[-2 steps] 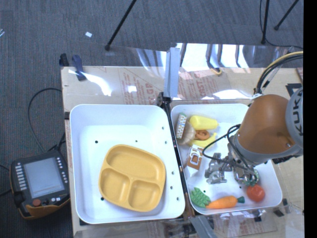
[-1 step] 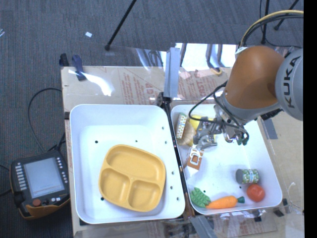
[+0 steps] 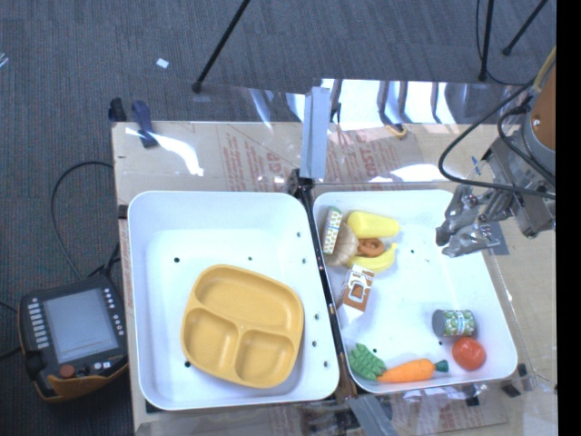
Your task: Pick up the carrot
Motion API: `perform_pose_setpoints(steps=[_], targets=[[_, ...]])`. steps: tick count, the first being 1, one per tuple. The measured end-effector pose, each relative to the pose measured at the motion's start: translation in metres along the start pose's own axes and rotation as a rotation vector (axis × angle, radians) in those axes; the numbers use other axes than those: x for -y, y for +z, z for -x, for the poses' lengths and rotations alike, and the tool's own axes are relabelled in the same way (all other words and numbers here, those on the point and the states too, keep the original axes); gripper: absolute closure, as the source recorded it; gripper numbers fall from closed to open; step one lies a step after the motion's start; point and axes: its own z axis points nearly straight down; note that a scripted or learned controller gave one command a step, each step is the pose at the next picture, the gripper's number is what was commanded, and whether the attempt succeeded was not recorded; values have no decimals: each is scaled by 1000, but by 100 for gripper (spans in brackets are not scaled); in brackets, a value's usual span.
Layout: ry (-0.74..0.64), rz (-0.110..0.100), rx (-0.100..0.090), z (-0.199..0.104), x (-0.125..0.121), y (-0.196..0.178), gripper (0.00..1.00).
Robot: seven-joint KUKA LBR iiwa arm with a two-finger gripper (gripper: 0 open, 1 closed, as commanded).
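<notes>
The carrot (image 3: 408, 370) is orange with a small green stem and lies flat along the near edge of the right bin (image 3: 413, 298). A green leafy toy (image 3: 367, 360) touches its left end, and a red tomato (image 3: 468, 353) sits just to its right. My gripper (image 3: 457, 238) hangs over the far right part of that bin, well away from the carrot, toward the back. It is open with nothing between its fingers.
The right bin also holds a green can (image 3: 454, 322), a small box (image 3: 358, 289), a banana (image 3: 379, 260), a yellow block (image 3: 373, 223) and a snack packet (image 3: 333, 231). A yellow divided tray (image 3: 243, 325) lies in the left bin (image 3: 163, 234).
</notes>
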Motion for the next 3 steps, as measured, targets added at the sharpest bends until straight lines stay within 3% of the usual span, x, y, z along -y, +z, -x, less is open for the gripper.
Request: perform_pose_setpoints(steps=[1,2,3], targets=[[0,5,-14,-1,0,7,0],[-281,12,-22,-11,-45,146,0],[-126,9,-21,64,-62,202,0]])
